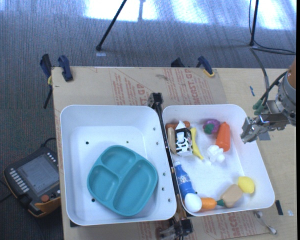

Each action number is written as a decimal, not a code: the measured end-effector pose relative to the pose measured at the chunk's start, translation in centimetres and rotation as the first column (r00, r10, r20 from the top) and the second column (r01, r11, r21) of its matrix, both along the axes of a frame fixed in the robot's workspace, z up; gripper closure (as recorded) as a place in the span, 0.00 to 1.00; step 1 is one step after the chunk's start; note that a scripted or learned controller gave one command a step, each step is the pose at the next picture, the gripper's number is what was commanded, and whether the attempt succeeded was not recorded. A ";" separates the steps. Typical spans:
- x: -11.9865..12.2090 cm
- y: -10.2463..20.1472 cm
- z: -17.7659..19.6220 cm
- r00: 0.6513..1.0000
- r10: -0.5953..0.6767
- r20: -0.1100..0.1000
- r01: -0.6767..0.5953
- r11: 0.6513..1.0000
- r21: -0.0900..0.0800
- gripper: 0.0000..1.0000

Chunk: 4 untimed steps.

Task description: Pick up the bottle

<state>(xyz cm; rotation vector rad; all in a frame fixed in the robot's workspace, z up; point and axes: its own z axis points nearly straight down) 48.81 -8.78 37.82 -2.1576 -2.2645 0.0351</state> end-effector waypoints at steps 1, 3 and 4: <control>0.2 0.0 0.7 1.000 0.008 -0.003 -0.008 1.000 -0.002 1.00; 0.8 0.1 2.2 1.000 0.028 -0.007 -0.028 1.000 -0.005 1.00; 1.0 0.2 2.9 0.999 0.037 -0.008 -0.037 0.999 -0.007 1.00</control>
